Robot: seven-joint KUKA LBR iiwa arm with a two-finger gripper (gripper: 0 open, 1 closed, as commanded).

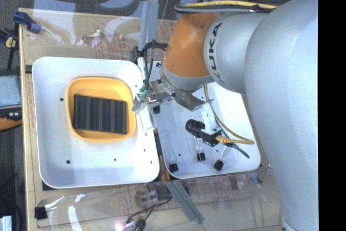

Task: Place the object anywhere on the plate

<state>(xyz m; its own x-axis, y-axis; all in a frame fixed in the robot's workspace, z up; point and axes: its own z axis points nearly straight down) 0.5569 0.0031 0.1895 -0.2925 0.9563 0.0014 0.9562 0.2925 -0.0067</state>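
A dark ribbed block (100, 113) is seen lying on the yellow plate (100, 85). The hand (145, 99) is just beside the plate's right rim. Whether it is open or closed cannot be told. A leftward sweep could clip the plate and dislodge the block.

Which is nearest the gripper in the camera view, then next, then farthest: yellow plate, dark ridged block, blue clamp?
1. Yellow plate: rim beside the gripper, left bin.
2. Dark ridged block: lying on that plate.
3. Blue clamp: bench's far left corner.
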